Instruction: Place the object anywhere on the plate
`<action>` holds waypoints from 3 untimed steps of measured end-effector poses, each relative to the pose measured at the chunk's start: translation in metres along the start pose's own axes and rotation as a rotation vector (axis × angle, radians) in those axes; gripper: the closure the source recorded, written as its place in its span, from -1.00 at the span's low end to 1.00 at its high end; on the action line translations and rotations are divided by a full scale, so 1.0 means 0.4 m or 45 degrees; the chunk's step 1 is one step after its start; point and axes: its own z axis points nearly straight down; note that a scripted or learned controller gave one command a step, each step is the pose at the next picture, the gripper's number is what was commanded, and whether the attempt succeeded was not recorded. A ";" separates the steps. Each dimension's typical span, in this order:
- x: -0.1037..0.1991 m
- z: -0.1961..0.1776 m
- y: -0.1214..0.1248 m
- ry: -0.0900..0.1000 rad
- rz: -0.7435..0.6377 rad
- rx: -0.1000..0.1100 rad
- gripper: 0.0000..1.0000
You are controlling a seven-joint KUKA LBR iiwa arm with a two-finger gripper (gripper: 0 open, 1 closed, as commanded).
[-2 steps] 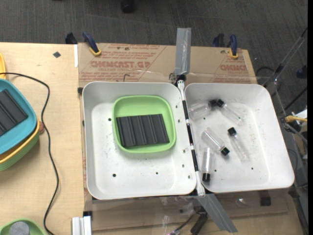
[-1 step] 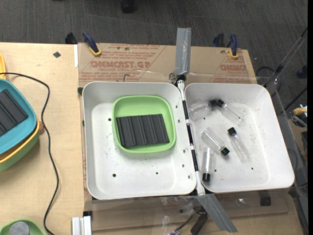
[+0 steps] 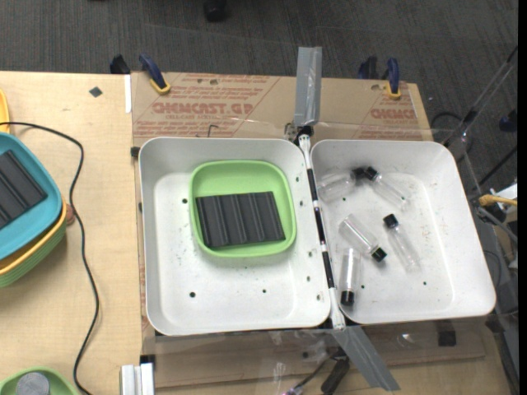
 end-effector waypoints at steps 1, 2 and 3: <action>0.001 -0.074 0.000 0.002 -0.007 -0.002 -1.00; 0.010 -0.006 -0.042 0.001 -0.007 -0.001 -1.00; 0.000 -0.029 0.001 0.001 0.001 -0.002 -1.00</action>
